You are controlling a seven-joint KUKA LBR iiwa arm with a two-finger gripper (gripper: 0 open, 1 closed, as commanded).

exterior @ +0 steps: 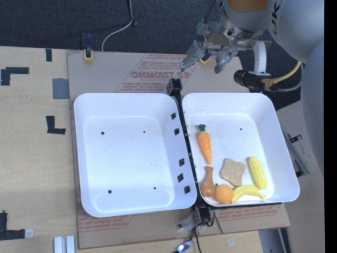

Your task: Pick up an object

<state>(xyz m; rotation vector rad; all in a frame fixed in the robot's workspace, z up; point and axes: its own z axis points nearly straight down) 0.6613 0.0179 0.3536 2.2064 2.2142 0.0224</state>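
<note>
The right bin (pixel 263 109) holds a carrot (pixel 205 146) with a green top near its left wall. A slice of bread (pixel 233 172), a corn cob (pixel 257 173), a banana (pixel 247 193), an orange (pixel 224 194) and a tan gourd-shaped piece (pixel 208 182) lie along its front. My gripper (pixel 206 61) hangs high above the bench behind the bins, well clear of the objects. Its two fingers (pixel 190 58) are spread apart with nothing between them.
The left bin (pixel 84 141) stands beside the right one, with black clips (pixel 181 165) along the shared wall. A yellow clamp (pixel 87 51) and a white cable (pixel 118 28) sit at the back left. Black tape marks dot the wooden bench on the left.
</note>
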